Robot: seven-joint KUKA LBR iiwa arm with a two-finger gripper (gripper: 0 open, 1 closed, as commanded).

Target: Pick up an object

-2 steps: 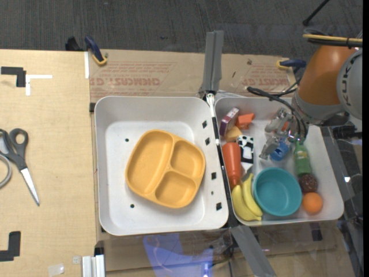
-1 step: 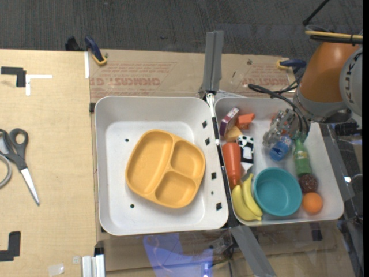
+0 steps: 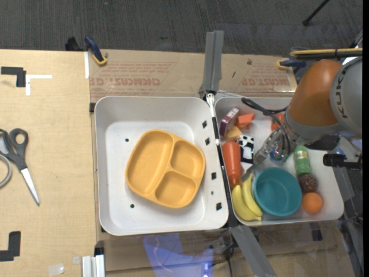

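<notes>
Two white bins sit side by side on the bench (image 3: 46, 172). The left bin (image 3: 109, 172) carries a yellow divided plate (image 3: 165, 168); the right bin (image 3: 331, 209) is crowded with small things. The arm (image 3: 314, 97), grey with an orange band, reaches in from the right, and its gripper (image 3: 275, 149) hangs low over the middle of the right bin, just above the far rim of a teal bowl (image 3: 278, 191). Whether the gripper is parted or clenched cannot be told, and nothing can be seen held in it. Near the gripper's left lie a black-and-white die (image 3: 247, 146) and an orange carrot (image 3: 232, 161); bananas (image 3: 245, 201) curve along the bowl's left side. A green bottle (image 3: 301, 159) stands just right of the gripper, with a dark red ball (image 3: 308, 182) and an orange (image 3: 312, 203) nearer. A purple item (image 3: 230, 118) and an orange block (image 3: 246, 120) lie toward the far left of that bin. On the arm's grey shell the letters "KU" can be read at the right edge. Cardboard (image 3: 144, 77) behind the bins bears red print, upside down and too faint to read surely. Scissors (image 3: 20, 160) lie on the bench, well left.
</notes>
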